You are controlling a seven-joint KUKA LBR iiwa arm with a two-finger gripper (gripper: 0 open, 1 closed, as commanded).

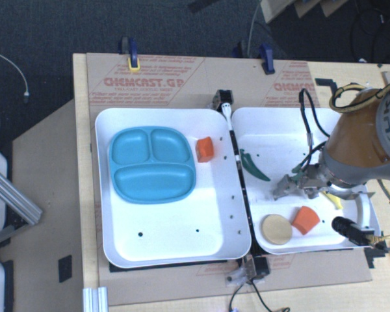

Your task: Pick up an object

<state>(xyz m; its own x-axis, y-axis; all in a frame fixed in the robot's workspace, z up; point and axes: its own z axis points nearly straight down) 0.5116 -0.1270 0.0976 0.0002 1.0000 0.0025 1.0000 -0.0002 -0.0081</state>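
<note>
Nearest the camera, in the right bin (273, 125), lie a tan disc (277, 229) and an orange block (305, 219), while the gripper (287, 186) hovers just above them, fingers apart and holding nothing, so it must next descend onto one.
</note>
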